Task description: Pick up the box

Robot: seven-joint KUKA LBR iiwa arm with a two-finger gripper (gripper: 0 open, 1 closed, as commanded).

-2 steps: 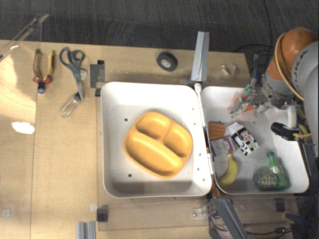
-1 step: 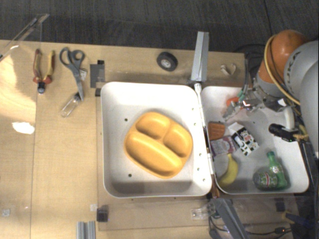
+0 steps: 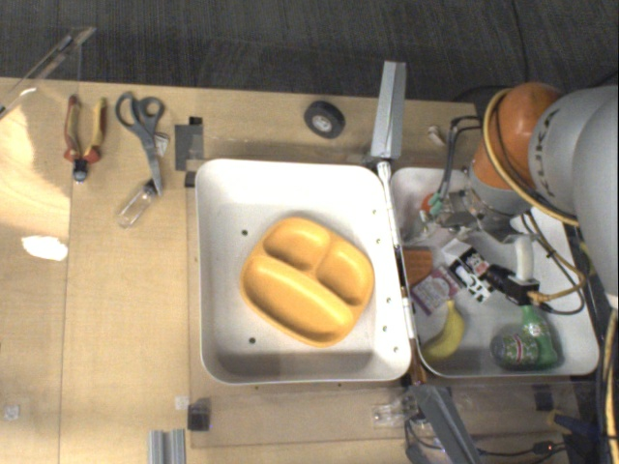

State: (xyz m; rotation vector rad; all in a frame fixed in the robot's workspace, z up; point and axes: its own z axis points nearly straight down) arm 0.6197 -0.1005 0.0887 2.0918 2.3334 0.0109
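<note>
1. In the camera view we see two white bins side by side on a wooden bench (image 3: 97, 307). The left bin (image 3: 222, 346) holds a big yellow moulded lump (image 3: 308, 280) that lies across its middle, running from upper left to lower right.

2. The arm (image 3: 571, 143) comes in from the right, grey with an orange band, and bends down over the upper part of the right bin (image 3: 580, 356). Its gripper (image 3: 447, 213) hangs low near the bin's upper left corner, among wires. We cannot tell how its fingers stand, as the wrist and cables hide them.

3. The box (image 3: 435, 289) looks to us like the small purple packet near the left wall of the right bin, below the gripper and apart from it. It lies flat, and its long axis seems to run from lower left to upper right, though it is small and part hidden, so we are not sure. Nothing grips it.

4. Just below the packet lies a banana (image 3: 447, 331), curved, with its tip toward the bin's front. A green bottle (image 3: 522, 346) lies on its side at the lower right of the same bin. A black and white item (image 3: 476, 271) rests between the packet and the arm.

5. On the bench left of the bins we see scissors (image 3: 145, 129) and red-handled pliers (image 3: 83, 133); a roll of tape (image 3: 324, 118) lies behind the left bin.
</note>
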